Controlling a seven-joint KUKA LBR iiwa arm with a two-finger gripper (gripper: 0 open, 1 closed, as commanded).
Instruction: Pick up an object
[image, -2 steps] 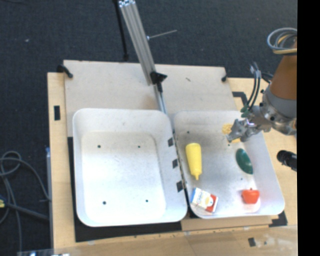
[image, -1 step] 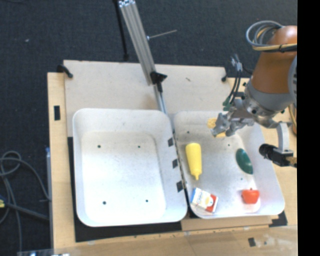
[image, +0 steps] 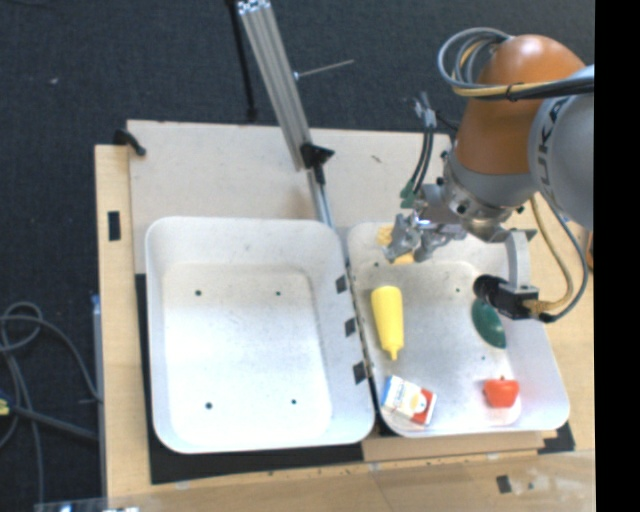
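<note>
Grey metal claw (image: 414, 240) hangs over the right white plastic bin's (image: 545, 395) far corner; whether it grips anything, I cannot tell. Nearby lies a yellow squeeze bottle (image: 387, 319)

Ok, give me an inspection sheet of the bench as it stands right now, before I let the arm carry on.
Surface: tan bench bearing two white bins; left bin, right bin.
Job's things: in the right bin, a yellow bottle, a red-and-white carton, a green item, a red item, and a yellow item at the far corner, partly hidden.
Clutter: nothing seen.
Grippers: pincer low over the right bin's far corner; finger state unclear.
Cables: loops on the arm; loose cables on the floor.
Surroundings: metal rail slanting over the bench; dark carpet.
</note>
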